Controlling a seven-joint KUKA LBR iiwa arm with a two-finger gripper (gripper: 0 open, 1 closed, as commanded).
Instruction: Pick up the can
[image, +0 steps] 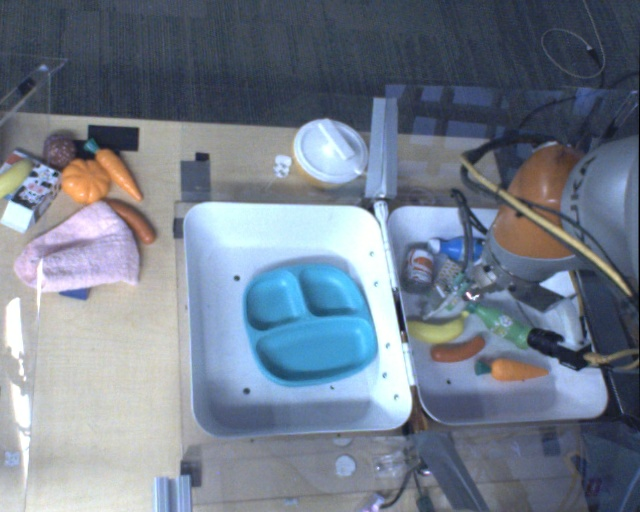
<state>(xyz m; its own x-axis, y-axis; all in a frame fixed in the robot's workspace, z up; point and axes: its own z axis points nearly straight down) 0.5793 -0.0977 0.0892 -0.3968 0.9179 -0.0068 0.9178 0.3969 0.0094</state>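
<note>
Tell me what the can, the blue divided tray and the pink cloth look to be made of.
Can: probably metal, with a pale shiny top and a red-and-white printed side; too small to be sure.
Blue divided tray: looks like moulded plastic, smooth, evenly coloured, soft sheen, rounded compartment edges.
Pink cloth: fabric, likely terry or fleece; matte, fuzzy surface, slumped in a soft heap.
</note>
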